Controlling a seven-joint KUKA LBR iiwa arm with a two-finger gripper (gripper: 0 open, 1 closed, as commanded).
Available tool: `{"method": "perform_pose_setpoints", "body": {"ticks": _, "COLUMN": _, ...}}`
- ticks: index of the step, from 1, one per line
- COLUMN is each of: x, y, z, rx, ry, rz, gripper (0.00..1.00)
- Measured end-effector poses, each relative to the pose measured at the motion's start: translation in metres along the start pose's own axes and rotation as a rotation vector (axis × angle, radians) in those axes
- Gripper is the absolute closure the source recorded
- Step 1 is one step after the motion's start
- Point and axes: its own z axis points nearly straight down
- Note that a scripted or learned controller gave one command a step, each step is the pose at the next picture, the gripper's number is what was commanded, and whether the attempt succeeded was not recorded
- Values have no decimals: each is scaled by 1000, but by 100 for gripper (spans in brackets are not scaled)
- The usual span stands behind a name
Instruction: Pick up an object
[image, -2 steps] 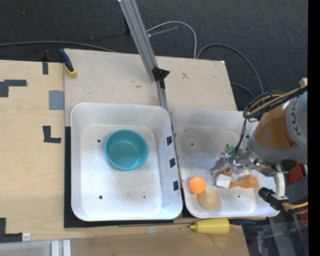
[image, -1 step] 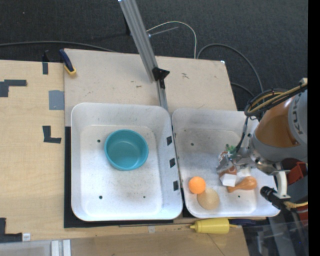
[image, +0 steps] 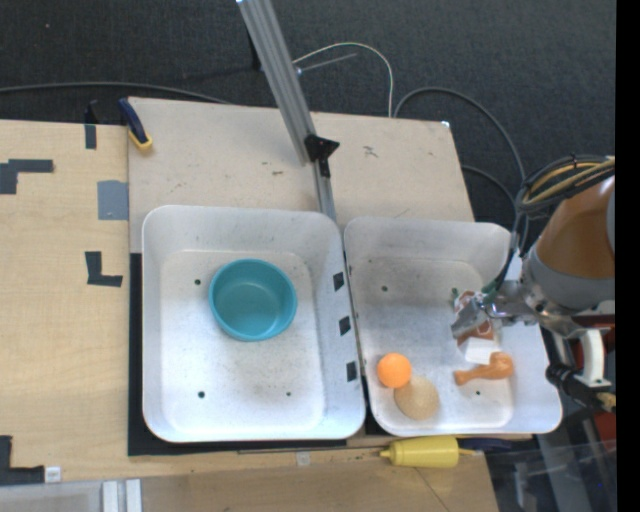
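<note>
An orange toy (image: 485, 370) lies by the right bin's (image: 420, 240) right wall, just below the gripper (image: 470, 320), whose grip I cannot tell. A ball (image: 394, 370) and tan lump (image: 417, 398) touch nearby. The left bin (image: 170, 240) holds a bowl (image: 253, 299), with bare floor around it.

You have a slanted grey metal pole (image: 285, 80) crossing the top of the pale wooden counter (image: 60, 330). A blue-and-yellow clamp (image: 135, 124) sits at the board's far left corner, grey tape patches (image: 112, 199) lie left of the bins, and thin cables (image: 400, 90) loop across the dark floor.
</note>
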Motion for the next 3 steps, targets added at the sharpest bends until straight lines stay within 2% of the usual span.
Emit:
{"method": "perform_pose_setpoints", "body": {"ticks": 1, "x": 0, "y": 1, "z": -51, "rx": -1, "ry": 0, "rz": -1, "gripper": 100}}
{"method": "perform_pose_setpoints", "body": {"ticks": 2, "x": 63, "y": 9, "z": -47, "rx": 4, "ry": 3, "rz": -6, "gripper": 100}}
{"method": "perform_pose_setpoints", "body": {"ticks": 3, "x": 120, "y": 14, "z": -60, "rx": 4, "ry": 3, "rz": -7, "gripper": 100}}
